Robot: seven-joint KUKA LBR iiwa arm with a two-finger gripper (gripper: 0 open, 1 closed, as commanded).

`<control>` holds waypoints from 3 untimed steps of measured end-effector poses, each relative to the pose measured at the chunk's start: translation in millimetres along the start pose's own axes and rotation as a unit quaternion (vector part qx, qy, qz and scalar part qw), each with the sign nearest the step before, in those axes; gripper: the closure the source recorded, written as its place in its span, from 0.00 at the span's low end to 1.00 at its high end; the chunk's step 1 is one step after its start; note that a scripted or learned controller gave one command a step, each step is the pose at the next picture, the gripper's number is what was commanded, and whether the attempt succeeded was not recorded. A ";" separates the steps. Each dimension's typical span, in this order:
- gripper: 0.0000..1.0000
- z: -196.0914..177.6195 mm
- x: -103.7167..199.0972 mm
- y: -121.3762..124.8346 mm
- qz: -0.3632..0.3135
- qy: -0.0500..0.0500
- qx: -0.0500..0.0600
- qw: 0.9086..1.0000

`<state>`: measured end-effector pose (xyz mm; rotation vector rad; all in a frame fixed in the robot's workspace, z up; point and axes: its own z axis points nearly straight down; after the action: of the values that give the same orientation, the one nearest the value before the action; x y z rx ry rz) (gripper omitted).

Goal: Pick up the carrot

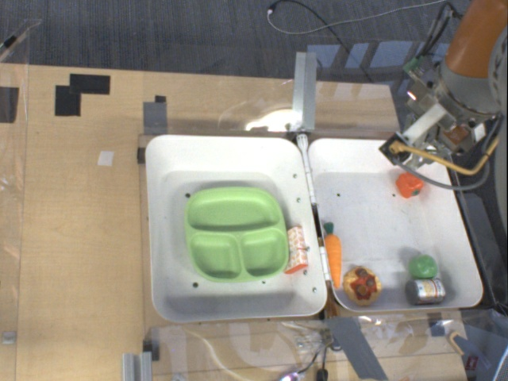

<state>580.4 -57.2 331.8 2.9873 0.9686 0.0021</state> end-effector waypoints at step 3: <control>0.00 27.0 40.5 -96.5 0.171 0.000 0.001 0.985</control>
<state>556.6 44.7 304.6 3.1102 0.4442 0.0014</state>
